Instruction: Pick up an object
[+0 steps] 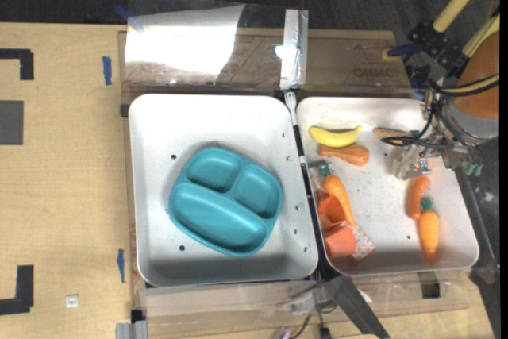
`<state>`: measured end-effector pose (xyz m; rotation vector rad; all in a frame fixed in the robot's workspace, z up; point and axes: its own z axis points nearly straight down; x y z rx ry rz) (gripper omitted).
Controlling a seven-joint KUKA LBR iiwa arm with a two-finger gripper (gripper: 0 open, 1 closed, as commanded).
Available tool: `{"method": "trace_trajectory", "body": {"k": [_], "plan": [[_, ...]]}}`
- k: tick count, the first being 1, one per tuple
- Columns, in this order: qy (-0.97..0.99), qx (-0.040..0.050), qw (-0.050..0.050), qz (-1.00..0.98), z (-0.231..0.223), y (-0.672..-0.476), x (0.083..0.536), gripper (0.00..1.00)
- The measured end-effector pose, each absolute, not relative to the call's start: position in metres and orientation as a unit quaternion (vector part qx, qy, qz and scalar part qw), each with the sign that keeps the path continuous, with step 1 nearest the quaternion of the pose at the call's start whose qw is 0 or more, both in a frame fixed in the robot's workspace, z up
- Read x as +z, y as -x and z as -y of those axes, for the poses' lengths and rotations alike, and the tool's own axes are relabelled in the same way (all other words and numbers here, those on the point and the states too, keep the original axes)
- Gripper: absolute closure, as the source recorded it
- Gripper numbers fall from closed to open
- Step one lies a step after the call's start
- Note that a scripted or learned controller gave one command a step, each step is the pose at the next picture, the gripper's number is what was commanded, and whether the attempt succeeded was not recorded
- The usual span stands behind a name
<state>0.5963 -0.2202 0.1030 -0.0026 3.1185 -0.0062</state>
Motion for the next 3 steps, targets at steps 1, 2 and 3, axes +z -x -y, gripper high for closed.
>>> {"method": "trace_trajectory", "body": {"k": [1,2,3], "plan": [[0.001,-0.0017,0.011,-1.0,0.22,-0.596,0.102,0.0],[-0.021,-0.0011,0.005,-1.0,0.211,-0.515,0.088,0.0],[-0.019,-0.0036,0.013,-1.0,0.21,-0.521,0.102,1.0]]}}
